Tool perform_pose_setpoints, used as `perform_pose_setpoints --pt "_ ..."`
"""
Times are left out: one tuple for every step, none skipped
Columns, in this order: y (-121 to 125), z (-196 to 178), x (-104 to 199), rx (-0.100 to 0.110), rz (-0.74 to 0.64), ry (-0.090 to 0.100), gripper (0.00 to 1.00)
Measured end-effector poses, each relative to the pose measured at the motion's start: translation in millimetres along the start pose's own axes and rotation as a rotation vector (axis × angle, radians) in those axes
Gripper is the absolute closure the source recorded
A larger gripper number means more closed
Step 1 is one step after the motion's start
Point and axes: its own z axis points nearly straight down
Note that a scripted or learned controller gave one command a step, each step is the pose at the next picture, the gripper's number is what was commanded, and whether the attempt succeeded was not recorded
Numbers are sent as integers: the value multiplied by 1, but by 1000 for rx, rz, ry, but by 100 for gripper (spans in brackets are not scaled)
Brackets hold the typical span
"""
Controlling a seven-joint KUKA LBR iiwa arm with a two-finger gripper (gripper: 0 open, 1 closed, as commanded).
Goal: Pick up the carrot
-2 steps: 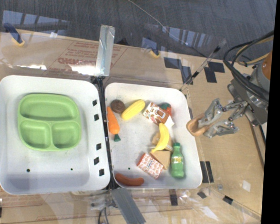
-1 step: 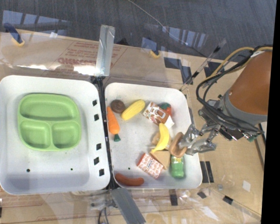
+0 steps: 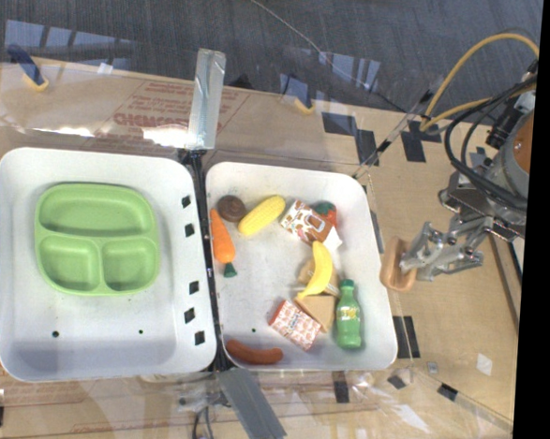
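The carrot (image 3: 222, 237) is orange with a green tip and lies along the left wall of the right bin (image 3: 377, 268), pointing toward the near side. My gripper (image 3: 415, 259) hangs over the bench just outside that bin's right rim, far to the right of the carrot. Nothing from the bin is in it. A small tan piece (image 3: 398, 271) sits at its tip.
The right bin also holds a brown round item (image 3: 230, 207), corn (image 3: 261, 215), a red-and-white carton (image 3: 305, 223), a banana (image 3: 319, 269), a green bottle (image 3: 347, 315), a second carton (image 3: 296, 324) and a sausage (image 3: 254, 353). In the left bin (image 3: 10, 242) lies a green divided plate (image 3: 97, 239).
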Motion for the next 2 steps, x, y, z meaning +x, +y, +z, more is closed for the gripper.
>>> perform_pose_setpoints --pt "10 65 5 -12 -44 -1 100" --pt "27 140 -28 -15 -114 -2 100"
